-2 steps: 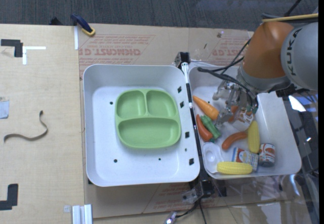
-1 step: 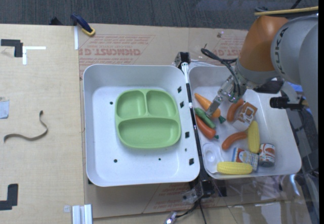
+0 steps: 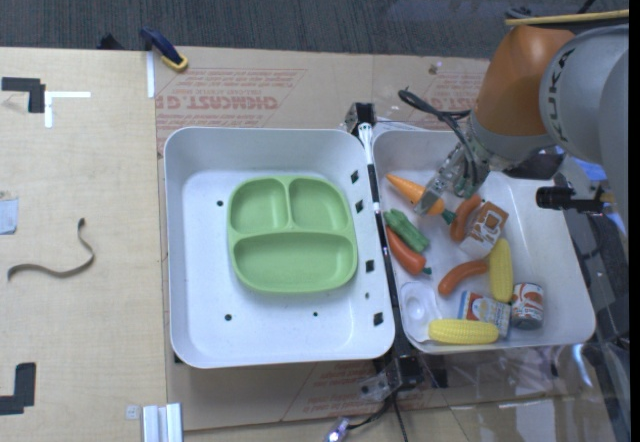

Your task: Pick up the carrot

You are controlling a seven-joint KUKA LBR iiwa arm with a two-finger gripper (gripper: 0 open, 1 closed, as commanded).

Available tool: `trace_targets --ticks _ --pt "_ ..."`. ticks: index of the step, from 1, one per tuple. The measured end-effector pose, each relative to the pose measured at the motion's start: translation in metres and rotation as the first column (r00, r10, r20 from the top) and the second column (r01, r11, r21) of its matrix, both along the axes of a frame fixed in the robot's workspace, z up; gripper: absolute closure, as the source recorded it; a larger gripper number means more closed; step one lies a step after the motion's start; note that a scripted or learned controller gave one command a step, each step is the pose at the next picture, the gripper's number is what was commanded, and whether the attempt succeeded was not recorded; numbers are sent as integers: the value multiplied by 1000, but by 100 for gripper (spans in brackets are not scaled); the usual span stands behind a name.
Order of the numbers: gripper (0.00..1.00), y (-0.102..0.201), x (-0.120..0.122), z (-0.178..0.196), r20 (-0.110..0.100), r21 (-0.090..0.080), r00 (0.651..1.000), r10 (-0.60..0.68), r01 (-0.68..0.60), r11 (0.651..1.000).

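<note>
The carrot [image 3: 403,187], orange and tapered, lies in the upper left of the right bin [image 3: 575,315], pointing toward the divider. My gripper [image 3: 438,194] hangs low over the bin just right of the carrot, at its thick end. The wrist blocks the contact point, so I cannot see whether it touches the carrot.
Crowding the right bin are a green vegetable [image 3: 408,229], a second orange piece [image 3: 405,253], two sausages [image 3: 462,276], two corn cobs [image 3: 463,332], a small carton [image 3: 487,223] and cans [image 3: 527,305]. The left bin [image 3: 190,330] holds a green divided plate [image 3: 292,233].
</note>
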State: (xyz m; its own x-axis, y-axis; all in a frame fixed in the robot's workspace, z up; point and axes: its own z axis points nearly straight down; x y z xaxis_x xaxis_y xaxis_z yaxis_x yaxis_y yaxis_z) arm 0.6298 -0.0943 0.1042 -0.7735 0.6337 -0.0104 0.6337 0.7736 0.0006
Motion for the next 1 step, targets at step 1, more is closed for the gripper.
trace_targets --ticks 1 --pt "100 97 -2 89 -4 6 999 37 -37 999"
